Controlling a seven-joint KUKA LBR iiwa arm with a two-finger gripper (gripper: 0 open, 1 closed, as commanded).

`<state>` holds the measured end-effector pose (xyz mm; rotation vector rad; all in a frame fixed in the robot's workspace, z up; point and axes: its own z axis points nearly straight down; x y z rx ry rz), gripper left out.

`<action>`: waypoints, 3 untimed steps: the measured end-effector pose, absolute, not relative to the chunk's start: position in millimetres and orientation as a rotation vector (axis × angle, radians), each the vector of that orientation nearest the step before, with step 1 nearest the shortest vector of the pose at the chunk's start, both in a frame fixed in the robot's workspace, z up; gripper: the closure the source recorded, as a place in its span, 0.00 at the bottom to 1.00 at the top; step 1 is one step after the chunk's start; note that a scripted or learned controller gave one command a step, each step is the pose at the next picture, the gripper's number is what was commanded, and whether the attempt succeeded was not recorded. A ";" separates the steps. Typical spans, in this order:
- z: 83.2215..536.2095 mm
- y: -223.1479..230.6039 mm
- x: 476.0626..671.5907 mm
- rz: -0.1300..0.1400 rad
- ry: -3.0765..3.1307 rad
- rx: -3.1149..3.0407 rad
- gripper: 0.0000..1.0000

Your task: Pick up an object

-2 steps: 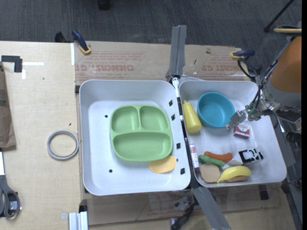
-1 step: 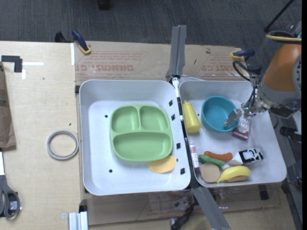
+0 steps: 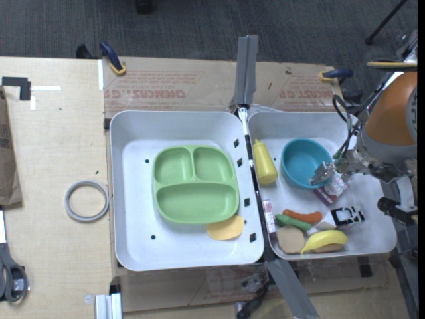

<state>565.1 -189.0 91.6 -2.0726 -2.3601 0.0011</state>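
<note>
1. Reaching in from your right, the arm [image 3: 388, 121] hangs over the right bin [image 3: 372, 244], and the gripper [image 3: 325, 173] sits at the near-right rim of the blue bowl [image 3: 302, 161].
2. You cannot tell how the jaws stand; the metal tips blur together at the bowl's edge.
3. You see a small pink-and-white packet [image 3: 332, 188] just below the tips, touching or nearly so; whether it is gripped is unclear.
4. Left of the bowl, you find a yellow bottle [image 3: 263, 163] against the bin's wall.
5. Toward the near edge lie a carrot [image 3: 302, 216], a banana [image 3: 325, 241] and a tan slice [image 3: 288, 239].
6. Your left bin [image 3: 126, 198] holds a green divided plate [image 3: 196, 183] with a yellow chip [image 3: 225, 228] at its near edge.
</note>
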 end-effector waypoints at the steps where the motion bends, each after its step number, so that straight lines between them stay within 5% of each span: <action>1: 91.2 -154.5 503.3 0.001 -2.530 -1.860 0.00; 2: 101.4 -154.7 505.5 -0.004 -2.530 -1.867 1.00; 3: 214.2 -90.8 548.2 0.002 -2.706 -1.596 1.00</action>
